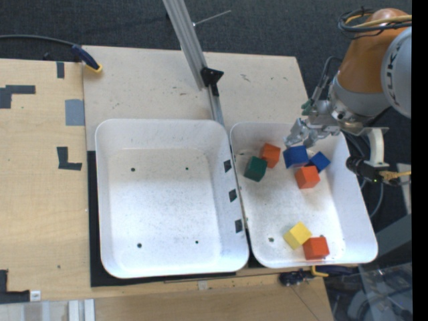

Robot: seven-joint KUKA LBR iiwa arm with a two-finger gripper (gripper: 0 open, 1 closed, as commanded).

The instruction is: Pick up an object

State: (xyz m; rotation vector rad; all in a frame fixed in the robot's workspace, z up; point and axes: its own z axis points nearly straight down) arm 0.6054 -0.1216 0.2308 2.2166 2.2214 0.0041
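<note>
While my arm (374,65) reaches in from the right, my claw (299,141) hangs over the far part of the right bin (358,209), just above a blue cube (295,156). I cannot tell if the claw is apart or together, and I cannot tell if it touches the cube. A second, smaller blue cube (321,160) lies just beside the first one, and an orange cube (307,176) lies close below them. Another orange cube (270,154) and a green cube (255,169) are to the left, next to each other. Near the front wall of this bin, a yellow cube (297,235) touches one more orange cube (315,247). The left bin (110,179) stands beside it on the desk (140,85).
</note>
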